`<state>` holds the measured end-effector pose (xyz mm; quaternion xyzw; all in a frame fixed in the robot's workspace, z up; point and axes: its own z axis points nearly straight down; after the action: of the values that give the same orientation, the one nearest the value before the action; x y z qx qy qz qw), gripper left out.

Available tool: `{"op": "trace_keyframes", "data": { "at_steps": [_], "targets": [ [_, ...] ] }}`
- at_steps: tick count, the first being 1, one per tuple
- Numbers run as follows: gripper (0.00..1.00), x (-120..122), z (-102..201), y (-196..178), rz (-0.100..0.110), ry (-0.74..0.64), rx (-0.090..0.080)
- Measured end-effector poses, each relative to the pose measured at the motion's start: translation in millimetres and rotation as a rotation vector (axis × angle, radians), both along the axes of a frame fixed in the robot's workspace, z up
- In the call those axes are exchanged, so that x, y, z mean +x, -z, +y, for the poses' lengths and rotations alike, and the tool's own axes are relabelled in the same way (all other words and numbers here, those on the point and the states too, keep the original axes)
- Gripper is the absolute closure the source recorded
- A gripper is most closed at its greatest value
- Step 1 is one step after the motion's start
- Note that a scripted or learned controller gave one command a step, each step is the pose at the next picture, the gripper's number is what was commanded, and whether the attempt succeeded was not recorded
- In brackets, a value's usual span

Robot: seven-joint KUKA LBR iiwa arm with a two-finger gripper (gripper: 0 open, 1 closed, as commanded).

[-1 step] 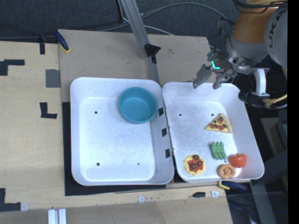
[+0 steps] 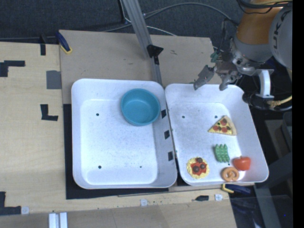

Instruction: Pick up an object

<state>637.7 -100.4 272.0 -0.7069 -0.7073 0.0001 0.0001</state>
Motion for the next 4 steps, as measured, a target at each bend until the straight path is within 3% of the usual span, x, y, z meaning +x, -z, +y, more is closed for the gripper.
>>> {"op": "trace_keyframes", "data": {
  "at_steps": [3,4],
  "targets": [
    [0.00,-3.5,7.4,173.2,0.005,0.000,0.001],
    [1.00,-2.1,7.6,160.0,0.000,-0.001,0.000]
  ]
}}
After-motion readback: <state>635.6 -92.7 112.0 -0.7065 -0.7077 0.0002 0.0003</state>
